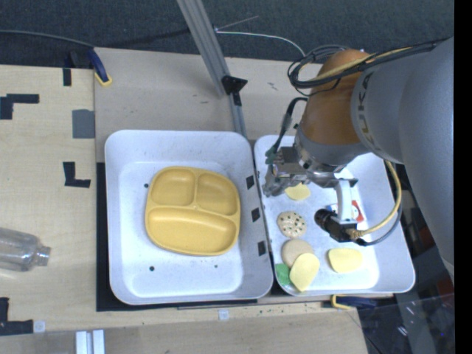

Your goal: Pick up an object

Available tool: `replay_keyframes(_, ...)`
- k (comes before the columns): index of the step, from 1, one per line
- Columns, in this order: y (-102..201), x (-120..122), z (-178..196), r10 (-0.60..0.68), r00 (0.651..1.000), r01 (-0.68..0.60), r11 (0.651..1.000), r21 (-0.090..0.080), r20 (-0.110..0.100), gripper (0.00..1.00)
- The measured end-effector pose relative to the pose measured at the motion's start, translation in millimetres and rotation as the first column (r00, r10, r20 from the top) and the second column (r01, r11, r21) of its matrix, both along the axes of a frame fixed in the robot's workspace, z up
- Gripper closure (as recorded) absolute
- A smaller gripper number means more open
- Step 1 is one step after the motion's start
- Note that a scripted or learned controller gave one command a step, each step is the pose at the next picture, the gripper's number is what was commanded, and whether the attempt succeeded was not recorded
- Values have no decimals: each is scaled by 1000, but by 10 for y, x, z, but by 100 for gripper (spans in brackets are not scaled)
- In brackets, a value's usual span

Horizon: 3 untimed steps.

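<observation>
Looking down, you see the wooden bench (51,198) as the biggest surface, with dark carpet beyond its far edge. The left bin (125,161) is your landmark. The grey arm (398,87) reaches in on the far side of the right bin (391,271), which sits touching the landmark's right wall. Inside the left bin lies a yellow divided plate (193,210). A clear bottle (18,251) lies on the bench left of that bin. The gripper (284,179) hangs just right of the landmark's right wall, above a pale yellow piece (298,192); you cannot tell how far its jaws are spread or whether they hold anything. Nearer you in the right bin sit a speckled cookie (291,223) and a yellow wedge (344,259).
</observation>
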<state>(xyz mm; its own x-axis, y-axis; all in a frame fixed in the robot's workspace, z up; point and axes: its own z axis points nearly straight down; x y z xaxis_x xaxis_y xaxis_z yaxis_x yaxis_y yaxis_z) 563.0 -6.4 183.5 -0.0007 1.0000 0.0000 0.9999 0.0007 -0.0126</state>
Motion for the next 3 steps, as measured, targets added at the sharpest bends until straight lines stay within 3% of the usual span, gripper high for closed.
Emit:
replay_keyframes(1,-721,89,633,-6,1000,6,1000,-4,17,100)
replay_keyframes(2,-763,-68,13,-1,1000,1,1000,0,5,100)
replay_keyframes(3,-501,-704,45,0,1000,0,1000,1,6,100)
